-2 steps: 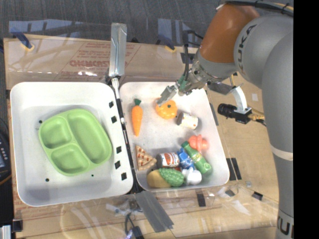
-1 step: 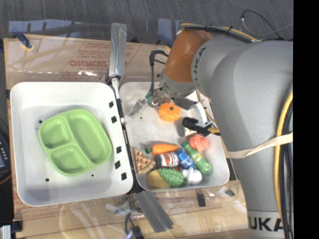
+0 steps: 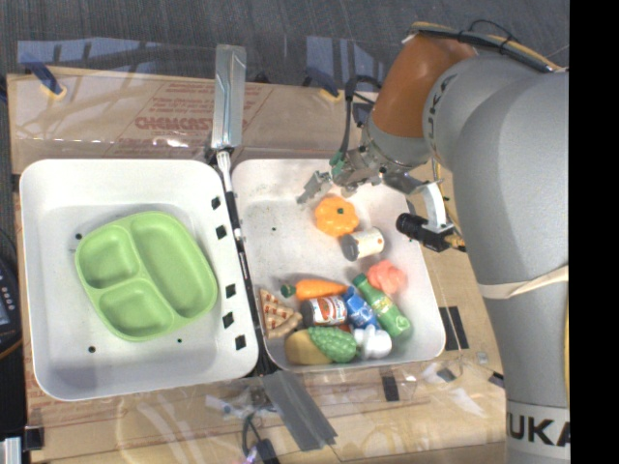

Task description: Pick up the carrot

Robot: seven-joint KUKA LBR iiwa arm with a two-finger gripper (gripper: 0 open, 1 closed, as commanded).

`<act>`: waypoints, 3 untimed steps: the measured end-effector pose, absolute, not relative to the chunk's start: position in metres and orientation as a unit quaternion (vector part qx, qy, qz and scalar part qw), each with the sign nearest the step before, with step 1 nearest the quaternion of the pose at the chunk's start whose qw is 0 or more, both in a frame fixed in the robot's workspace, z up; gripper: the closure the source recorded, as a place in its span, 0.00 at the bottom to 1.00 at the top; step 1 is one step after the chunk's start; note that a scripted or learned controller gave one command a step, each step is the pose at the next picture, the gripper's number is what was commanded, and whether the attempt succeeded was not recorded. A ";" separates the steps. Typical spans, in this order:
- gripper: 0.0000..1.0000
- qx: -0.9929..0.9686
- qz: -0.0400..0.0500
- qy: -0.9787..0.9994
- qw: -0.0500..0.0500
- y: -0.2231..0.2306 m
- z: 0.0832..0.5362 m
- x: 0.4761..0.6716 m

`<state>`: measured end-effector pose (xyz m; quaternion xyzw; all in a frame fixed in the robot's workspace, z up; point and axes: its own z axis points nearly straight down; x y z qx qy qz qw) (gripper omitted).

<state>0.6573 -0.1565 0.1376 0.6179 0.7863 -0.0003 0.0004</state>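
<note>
The arm [image 3: 503, 162], nearest the lens, bulks over the desk's right side, its claw [image 3: 334, 184] low over the far part of the right bin [image 3: 280, 187]. The left bin [image 3: 48, 201] holds a green tray [image 3: 145, 274]. The claw's fingers look slightly parted with nothing between them, just beside a small pumpkin [image 3: 336, 216].

The carrot [image 3: 319, 289] lies in the near half of the right bin, at the far edge of a heap of toy food, touching a can [image 3: 329, 310] and just beside a pizza slice [image 3: 276, 314]. Its long axis runs about left to right across the view, leafy end left, tip right.

This looks like the approach step, not yet a grasp. Next, the claw should come nearer over the carrot, turn its fingers across the long axis, then descend without catching the can.
</note>
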 end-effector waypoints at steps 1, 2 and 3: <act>0.00 0.637 0.010 0.770 0.018 -0.173 0.111 0.627; 0.00 0.648 0.001 0.762 0.004 -0.184 0.097 0.605; 0.00 0.651 0.000 0.759 0.000 -0.178 0.092 0.657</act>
